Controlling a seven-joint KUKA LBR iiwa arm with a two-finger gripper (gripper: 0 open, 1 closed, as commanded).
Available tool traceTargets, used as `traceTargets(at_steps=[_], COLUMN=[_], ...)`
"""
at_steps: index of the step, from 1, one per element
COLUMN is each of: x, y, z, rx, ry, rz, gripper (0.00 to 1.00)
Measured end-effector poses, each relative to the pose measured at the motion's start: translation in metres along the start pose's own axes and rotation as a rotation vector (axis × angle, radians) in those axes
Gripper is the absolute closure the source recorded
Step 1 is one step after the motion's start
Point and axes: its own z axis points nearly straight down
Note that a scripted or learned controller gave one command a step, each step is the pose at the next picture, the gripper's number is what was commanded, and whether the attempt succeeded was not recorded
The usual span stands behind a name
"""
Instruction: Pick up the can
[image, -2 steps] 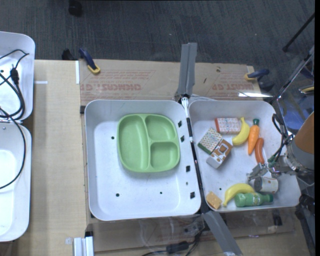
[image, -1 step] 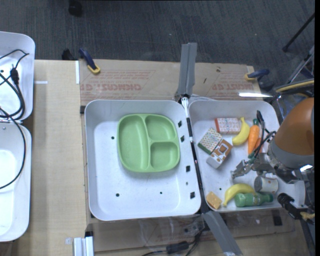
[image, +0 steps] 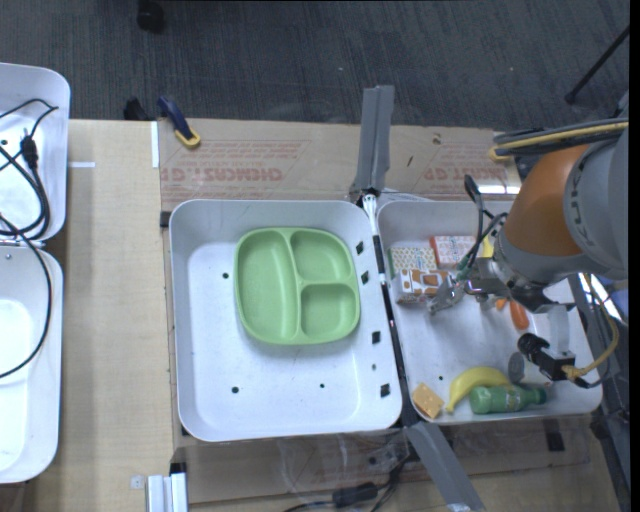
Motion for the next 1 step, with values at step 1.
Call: traceTargets(at_steps=[1], x=[-0.0195], y=[-0.0391], z=[-0.0033], rx=[-0.001], ry=[0.000], rz=[-0.418], gripper=[0.00])
